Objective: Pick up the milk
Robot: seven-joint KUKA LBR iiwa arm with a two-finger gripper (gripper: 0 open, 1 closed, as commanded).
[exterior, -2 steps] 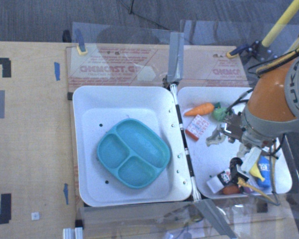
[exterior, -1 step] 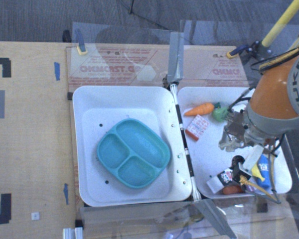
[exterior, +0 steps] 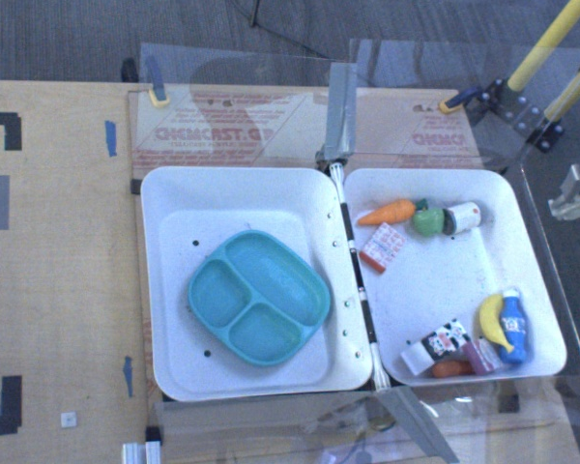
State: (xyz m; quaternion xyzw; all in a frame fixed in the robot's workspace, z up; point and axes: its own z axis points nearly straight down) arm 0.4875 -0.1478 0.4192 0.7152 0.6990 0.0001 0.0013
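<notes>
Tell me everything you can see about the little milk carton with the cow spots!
The milk carton is a small white box with black cow patches. It looks like cardboard or plastic. It lies tipped on its side near the front edge of the right bin. A reddish toy touches it in front, and a purplish thing sits right beside it.

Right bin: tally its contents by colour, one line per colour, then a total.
Orange: 1, carrot
Green: 1
White: 3, cylinder, red-printed packet, black-spotted milk carton
Yellow: 1, banana
Blue: 1, bottle
Red: 1
Purple: 1
Total: 9
</notes>
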